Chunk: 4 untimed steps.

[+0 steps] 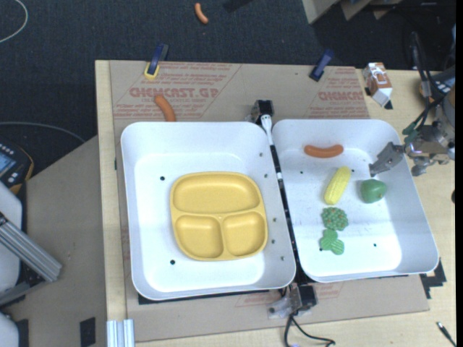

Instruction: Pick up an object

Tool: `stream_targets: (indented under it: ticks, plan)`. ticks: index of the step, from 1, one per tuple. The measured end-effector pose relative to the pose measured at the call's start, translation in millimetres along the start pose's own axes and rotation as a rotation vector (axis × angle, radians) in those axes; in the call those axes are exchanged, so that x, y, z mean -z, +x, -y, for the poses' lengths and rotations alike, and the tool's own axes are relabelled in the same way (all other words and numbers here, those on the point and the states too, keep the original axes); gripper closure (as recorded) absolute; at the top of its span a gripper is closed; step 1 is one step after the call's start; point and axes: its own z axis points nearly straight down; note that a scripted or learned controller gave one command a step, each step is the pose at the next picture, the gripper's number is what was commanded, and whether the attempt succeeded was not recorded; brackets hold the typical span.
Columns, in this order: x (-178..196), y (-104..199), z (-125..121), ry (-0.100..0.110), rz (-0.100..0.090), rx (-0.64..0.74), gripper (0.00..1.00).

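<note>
The right bin (416,226) holds an orange sausage (323,150), a yellow corn cob (337,185), a round green fruit (372,191) and two green broccoli pieces (333,219) (332,243). My gripper (401,165) hangs over the bin's upper right part, just above and to the right of the green fruit. Its fingers (383,161) stand open with nothing between them. In the left bin (141,194) lies a yellow divided plate (218,215).
A second orange sausage (165,108) lies on the cardboard behind the left bin. Blue clamps (154,61) (321,66) hold the board's far edge. A small carton (377,83) stands at the back right. Another sausage (201,13) lies on the dark floor.
</note>
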Motion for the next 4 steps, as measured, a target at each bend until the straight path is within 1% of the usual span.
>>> stream_targets:
  ticks: [1, 2, 3, 4]
  plan:
    - [7.5, 0.5, -2.5, -0.014, 0.003, 0.004, 0.00]
    - [-54.4, -0.7, 3.7, -0.006, 0.000, 0.003, 0.00]
    - [-97.9, -5.0, 4.0, -0.009, 0.001, 0.004, 0.00]
    - [-151.4, -4.1, 4.3, -0.007, 0.000, 0.004, 0.00]
